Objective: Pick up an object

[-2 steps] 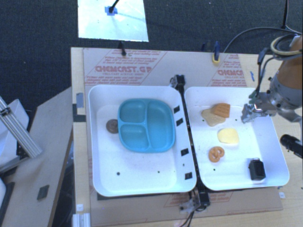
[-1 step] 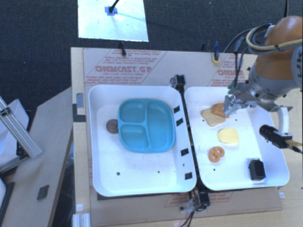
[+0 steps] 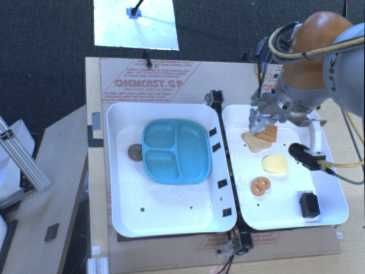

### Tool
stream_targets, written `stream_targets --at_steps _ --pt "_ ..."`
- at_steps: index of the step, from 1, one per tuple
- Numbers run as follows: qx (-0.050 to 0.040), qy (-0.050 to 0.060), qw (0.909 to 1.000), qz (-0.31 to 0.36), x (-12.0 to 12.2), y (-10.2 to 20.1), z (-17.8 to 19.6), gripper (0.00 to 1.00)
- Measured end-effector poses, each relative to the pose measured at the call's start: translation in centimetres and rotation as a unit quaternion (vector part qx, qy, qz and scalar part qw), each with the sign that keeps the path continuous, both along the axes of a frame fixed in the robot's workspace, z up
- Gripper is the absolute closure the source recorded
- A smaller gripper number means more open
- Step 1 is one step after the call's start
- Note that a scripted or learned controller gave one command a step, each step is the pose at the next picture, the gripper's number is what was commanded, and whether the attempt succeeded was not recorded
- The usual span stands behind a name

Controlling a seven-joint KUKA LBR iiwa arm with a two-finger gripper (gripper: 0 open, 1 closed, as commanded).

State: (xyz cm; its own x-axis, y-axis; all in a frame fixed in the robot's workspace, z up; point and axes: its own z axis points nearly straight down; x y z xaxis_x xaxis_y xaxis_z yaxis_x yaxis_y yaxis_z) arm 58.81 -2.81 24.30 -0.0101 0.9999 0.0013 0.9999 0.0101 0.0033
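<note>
My gripper [image 3: 260, 123] hangs low over the far part of the right bin [image 3: 328, 210]. Right beneath its tip lie an orange waffle-like piece [image 3: 268, 133] and a tan bread-shaped piece [image 3: 255, 142], touching each other. The gripper's tip is at or just above their far edges, and nothing is visibly lifted. Nearer the front of the same bin lie a pale yellow piece [image 3: 275, 164], a small orange pretzel [image 3: 260, 185] and a black block [image 3: 308, 204] at the front right corner.
The left bin [image 3: 122, 210] holds a blue divided plate [image 3: 175, 151] with a small brown round object [image 3: 135, 152] beside its left edge. A black-clipped divider [image 3: 223, 153] runs between the bins. The arm's bulk [image 3: 313, 56] hangs over the right bin's far right.
</note>
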Motion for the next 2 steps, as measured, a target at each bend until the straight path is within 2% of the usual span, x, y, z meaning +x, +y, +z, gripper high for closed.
stream_targets --at_steps 1,2 --pt "0.0005 0.0 1.0 0.0 1.7 5.6 0.7 1.0" --pt "0.0004 0.001 1.0 0.0 2.2 10.3 0.5 1.0"
